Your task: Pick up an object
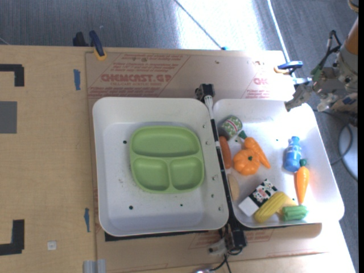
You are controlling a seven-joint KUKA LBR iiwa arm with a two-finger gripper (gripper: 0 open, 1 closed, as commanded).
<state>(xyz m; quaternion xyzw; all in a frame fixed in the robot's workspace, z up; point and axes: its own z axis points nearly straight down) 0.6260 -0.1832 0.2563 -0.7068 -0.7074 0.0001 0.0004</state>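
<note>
Toys [250, 162] are scattered in the bin [326, 152] below the tool [297, 98]; whether the tool is open cannot be told.

Two white bins [108, 169] hold one green divided plate [166, 158], two carrots [302, 182], one pumpkin [247, 162], one corn cob [270, 206] and one blue bottle [292, 154].
</note>
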